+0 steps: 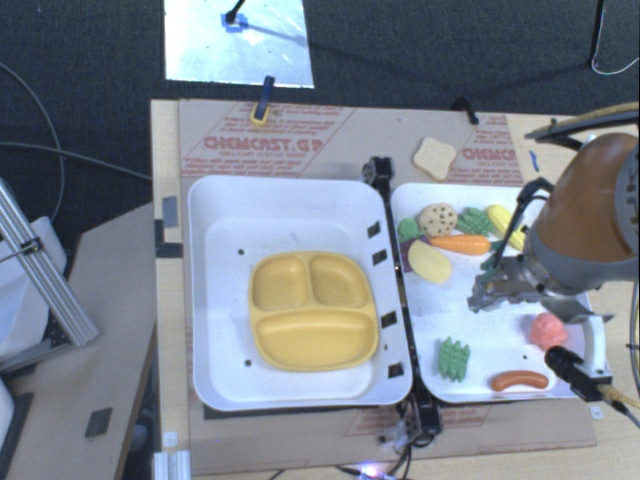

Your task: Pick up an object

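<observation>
Dark carpet surrounds a bench (300, 133) bearing two white bins. A yellow divided plate (313, 308) is seen in the left bin (215, 268); toy foods are scattered in the right bin (430, 323). The arm (590, 218) is poised over the right bin, the gripper (492, 293) low above bare floor; its state cannot be told. Nothing is seen held, so the pick is judged not yet done. A carrot (460, 245) lies just beyond the gripper, a yellow piece (429, 262) to its left, and a pink piece (547, 330), green piece (454, 358) and sausage (519, 379) nearer the front.
</observation>
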Robot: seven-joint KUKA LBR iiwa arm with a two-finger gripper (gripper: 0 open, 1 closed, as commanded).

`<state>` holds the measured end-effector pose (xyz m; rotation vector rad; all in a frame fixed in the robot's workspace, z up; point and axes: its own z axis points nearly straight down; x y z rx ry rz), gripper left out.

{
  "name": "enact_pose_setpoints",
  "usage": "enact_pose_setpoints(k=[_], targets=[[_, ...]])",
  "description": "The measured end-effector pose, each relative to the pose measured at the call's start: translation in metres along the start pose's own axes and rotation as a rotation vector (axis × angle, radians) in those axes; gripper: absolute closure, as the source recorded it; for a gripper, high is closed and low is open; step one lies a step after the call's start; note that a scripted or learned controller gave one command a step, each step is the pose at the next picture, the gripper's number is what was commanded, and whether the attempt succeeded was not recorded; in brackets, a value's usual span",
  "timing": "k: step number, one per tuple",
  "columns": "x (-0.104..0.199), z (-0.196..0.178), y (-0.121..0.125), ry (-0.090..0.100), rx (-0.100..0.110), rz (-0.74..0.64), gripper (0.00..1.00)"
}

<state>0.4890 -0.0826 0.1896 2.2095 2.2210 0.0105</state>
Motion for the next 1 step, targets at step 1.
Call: enact_pose_setpoints(k=[1], targets=[[0.073, -0.0273, -0.0003, 0.004, 0.006, -0.007, 1.0]])
